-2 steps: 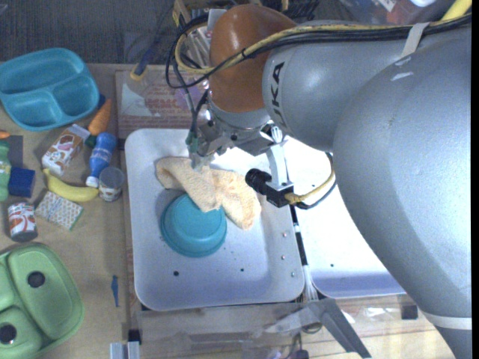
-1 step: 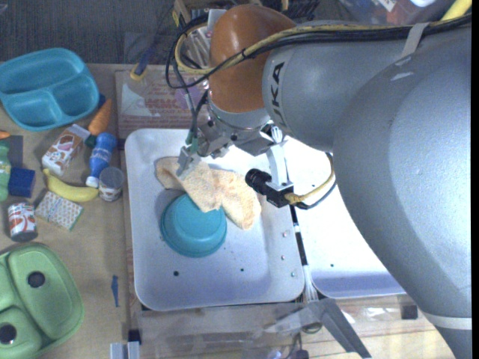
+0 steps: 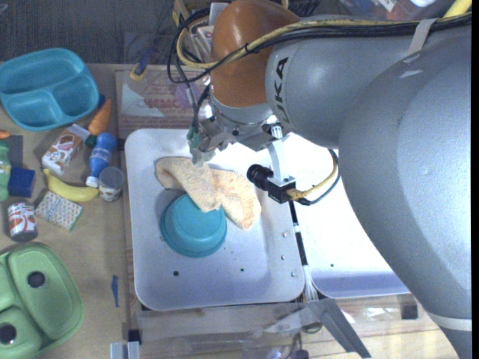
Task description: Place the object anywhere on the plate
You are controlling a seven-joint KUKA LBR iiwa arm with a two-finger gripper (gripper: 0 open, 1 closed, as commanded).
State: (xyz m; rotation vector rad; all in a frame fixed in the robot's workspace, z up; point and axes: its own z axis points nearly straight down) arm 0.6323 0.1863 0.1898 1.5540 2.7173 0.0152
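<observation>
Cloth (image 3: 213, 189), a pale yellowish rag, lies crumpled in the left bin (image 3: 142, 275), stretching from its far-left part toward the middle. Its near edge rests against, and partly over, the far rim of a blue bowl (image 3: 193, 226) that sits in the same bin. That round blue dish appears to be the plate intended by the task, though its sides look deep; if so, the cloth already overlaps it slightly but is not properly on it.

Gripper (image 3: 198, 154) stands directly over the far-left end of the cloth, its tip touching or just above the fabric. Whether the fingers are spread or pinching the cloth cannot be told; the wrist body hides them. The position suggests a pick at the cloth's loose end, which would let the rest trail and drape over the bowl when carried nearward.

Obstructions: the large grey arm (image 3: 389, 126) covers most of the right bin (image 3: 359, 275), and a black fitting with a yellow cable (image 3: 273, 182) hangs just beside the cloth's right end.

Outside the bins, on the bench to the left, are a blue divided tray (image 3: 49, 88), a banana (image 3: 71, 188), a small bottle (image 3: 99, 155), a can (image 3: 111, 182) and a green moulded tray (image 3: 37, 298). None interferes with the work.
</observation>
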